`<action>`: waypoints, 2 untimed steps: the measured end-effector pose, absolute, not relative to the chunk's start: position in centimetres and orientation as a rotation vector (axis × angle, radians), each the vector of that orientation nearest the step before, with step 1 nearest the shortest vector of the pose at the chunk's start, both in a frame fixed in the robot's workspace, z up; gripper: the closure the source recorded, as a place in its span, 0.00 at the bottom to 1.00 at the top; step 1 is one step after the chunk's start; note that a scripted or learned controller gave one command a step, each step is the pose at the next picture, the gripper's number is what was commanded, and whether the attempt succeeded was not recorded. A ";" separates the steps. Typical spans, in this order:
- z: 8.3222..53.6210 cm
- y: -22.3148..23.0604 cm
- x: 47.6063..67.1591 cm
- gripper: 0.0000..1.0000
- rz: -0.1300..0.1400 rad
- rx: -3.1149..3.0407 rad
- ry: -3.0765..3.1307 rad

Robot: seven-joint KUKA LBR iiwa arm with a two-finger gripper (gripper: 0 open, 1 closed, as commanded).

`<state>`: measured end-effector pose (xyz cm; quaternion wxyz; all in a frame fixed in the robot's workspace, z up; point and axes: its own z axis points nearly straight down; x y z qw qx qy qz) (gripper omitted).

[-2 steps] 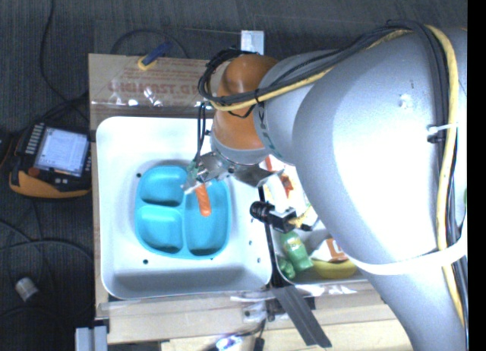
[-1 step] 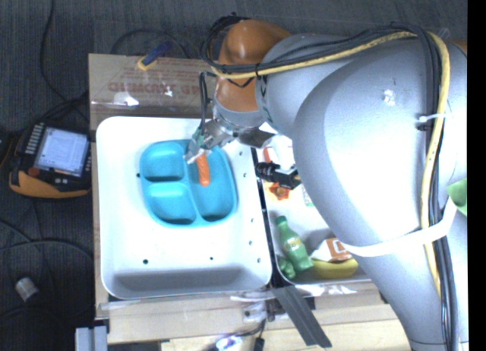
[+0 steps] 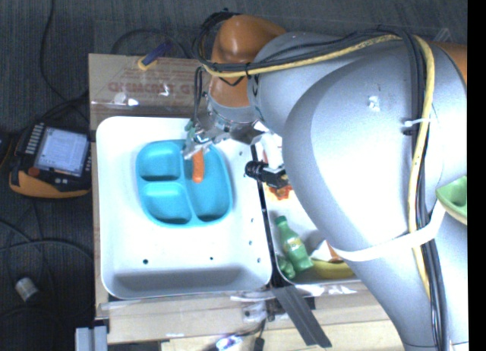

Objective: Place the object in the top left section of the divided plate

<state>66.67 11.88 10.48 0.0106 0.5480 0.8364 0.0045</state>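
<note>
A blue divided plate (image 3: pixel 162 203) sits in the left white bin (image 3: pixel 152 270). It has two smaller sections on its left and one long section on its right. My gripper (image 3: pixel 195 144) hovers over the plate's upper right rim. A small orange stick-shaped object (image 3: pixel 198 167) shows directly under the gripper tip, upright in the image. It is over the long right section, close to the divider. Its upper end meets the gripper, and I cannot tell whether it is held or rests on the plate. The top left section (image 3: pixel 158 161) holds nothing.
The right bin holds a green bottle (image 3: pixel 291 245), a yellow banana (image 3: pixel 334 269) and a small orange item (image 3: pixel 278 183), largely covered by the arm. A cardboard sheet (image 3: pixel 144 83) lies behind the bins. A handheld screen device (image 3: pixel 55 156) sits on the floor to the left.
</note>
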 end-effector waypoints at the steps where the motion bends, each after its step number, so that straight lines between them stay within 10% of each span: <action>1: 10.4 11.3 67.3 1.00 0.016 1.641 2.675; 2: 11.2 11.4 67.3 1.00 0.009 1.636 2.675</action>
